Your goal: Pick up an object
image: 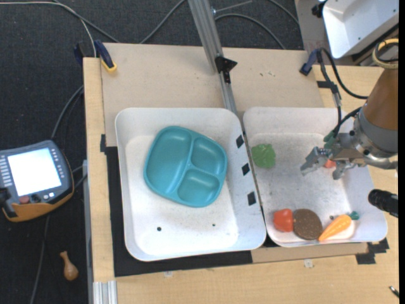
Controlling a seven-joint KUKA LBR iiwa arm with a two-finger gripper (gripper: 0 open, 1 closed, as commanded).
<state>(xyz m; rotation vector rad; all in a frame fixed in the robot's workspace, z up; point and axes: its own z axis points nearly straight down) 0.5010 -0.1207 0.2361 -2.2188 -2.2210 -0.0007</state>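
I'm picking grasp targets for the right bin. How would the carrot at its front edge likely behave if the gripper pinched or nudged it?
The carrot tapers to a point, so fingers might slide toward the thin end. Its rounded body could roll if nudged. It lies against the brown disc and the bin's rim, which probably crowds the gripper.

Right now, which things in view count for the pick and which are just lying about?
For the job:
pincer
green toy
red toy
brown round toy
toy carrot
right bin

Lying about:
teal divided plate
left bin
teach pendant
blue clamps
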